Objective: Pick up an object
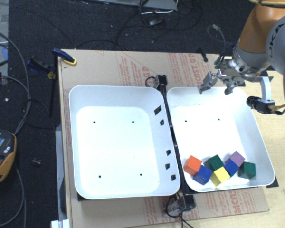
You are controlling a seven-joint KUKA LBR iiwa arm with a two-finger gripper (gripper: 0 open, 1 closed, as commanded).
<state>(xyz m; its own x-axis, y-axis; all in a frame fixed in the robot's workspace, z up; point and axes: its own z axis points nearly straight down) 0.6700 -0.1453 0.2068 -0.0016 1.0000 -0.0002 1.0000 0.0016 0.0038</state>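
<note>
Cardboard-topped bench [133,68] on black carpet [33,27]

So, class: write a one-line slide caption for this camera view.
Open gripper above right bin; coloured blocks clustered at its near edge.

- The brown cardboard sheet [118,68] on the desk carries red printed lettering along its far edge, behind the two bins; the letters appear upside down and cannot be made out.
- More red print runs along the near edge of the same sheet, below the right bin [256,127]; it too is unreadable.
- The handheld pendant [0,153] at the left edge has a lit screen, its content too small to read.
</note>
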